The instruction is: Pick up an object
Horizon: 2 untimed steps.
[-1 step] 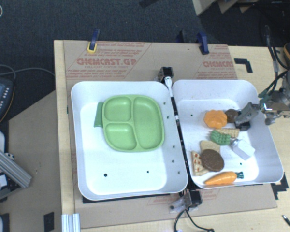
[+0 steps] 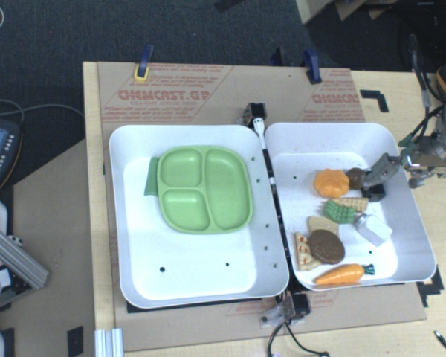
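1. The gripper [image 2: 373, 178] hangs low over the right bin [image 2: 401, 233], at about 2 o'clock from the bin's middle. Whether it is open or closed, I cannot tell.
2. The nearest object is the orange bun [image 2: 331, 183], just beside the gripper at 9 o'clock (a small dark piece [image 2: 354, 176] lies between them).
3. The bun is roundish, so no long axis matters; the move turns on a short shift toward 9 o'clock.
4. The carrot [image 2: 342, 274] lies well apart, at 6 o'clock.
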{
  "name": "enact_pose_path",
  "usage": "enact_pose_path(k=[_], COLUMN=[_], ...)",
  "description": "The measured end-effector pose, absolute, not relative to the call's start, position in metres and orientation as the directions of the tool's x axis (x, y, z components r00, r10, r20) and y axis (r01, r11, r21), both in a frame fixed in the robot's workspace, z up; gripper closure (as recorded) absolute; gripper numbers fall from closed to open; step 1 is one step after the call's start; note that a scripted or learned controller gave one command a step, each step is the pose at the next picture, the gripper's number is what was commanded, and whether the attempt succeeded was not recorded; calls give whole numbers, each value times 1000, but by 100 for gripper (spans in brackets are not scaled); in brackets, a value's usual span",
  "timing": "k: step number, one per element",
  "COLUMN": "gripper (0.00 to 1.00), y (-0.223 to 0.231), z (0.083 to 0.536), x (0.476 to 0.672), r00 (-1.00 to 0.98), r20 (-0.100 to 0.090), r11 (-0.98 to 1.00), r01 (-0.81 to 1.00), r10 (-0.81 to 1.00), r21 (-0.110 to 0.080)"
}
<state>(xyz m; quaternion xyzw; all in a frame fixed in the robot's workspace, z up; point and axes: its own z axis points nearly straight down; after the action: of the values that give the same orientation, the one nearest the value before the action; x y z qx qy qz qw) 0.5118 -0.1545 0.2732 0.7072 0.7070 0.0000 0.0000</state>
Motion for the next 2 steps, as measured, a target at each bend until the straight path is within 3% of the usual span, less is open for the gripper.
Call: enact_pose_path(k=[2], gripper=[0], y=[-151], z=[166], x=[505], r00=[0], r20=[3], r11=[0], r01=[1000], r10=[1000], r21=[-7])
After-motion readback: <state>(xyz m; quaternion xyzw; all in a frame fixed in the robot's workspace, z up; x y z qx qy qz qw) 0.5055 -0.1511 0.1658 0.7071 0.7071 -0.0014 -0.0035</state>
